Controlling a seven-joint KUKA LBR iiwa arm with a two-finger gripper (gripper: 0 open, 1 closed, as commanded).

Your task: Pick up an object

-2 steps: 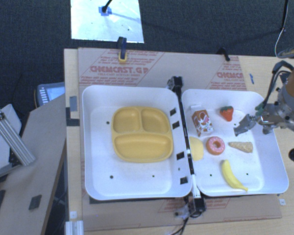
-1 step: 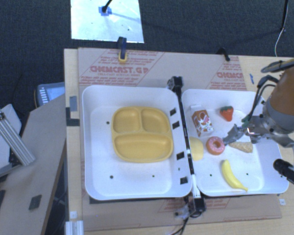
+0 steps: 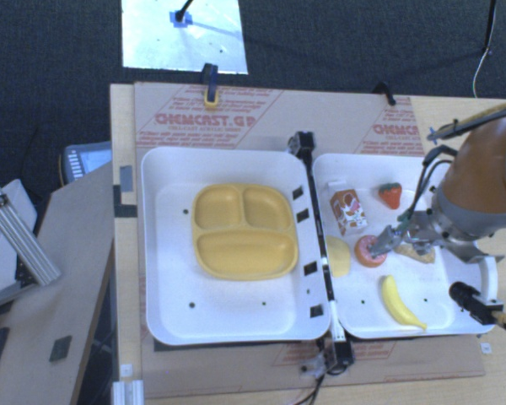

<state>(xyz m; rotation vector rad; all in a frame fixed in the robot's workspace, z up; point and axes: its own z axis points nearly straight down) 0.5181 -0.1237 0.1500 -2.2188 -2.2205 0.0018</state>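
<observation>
The right bin (image 3: 354,323) holds several small things. A banana (image 3: 400,301) lies near its front. Toward the back, an orange and white carton (image 3: 347,210) stands beside a red strawberry (image 3: 390,194). A pale yellow piece (image 3: 340,256) rests by the bin's left wall. A red round thing (image 3: 370,251) lies in the middle. My gripper (image 3: 391,240) reaches in from the right and hangs low at that round thing's right edge. A tan piece (image 3: 422,255) lies partly hidden under the gripper.
A yellow divided plate (image 3: 243,230) sits in the middle of the left bin (image 3: 164,310). A black-clipped divider (image 3: 316,243) runs between the two bins. The grey and orange arm (image 3: 485,184) covers the right bin's right side.
</observation>
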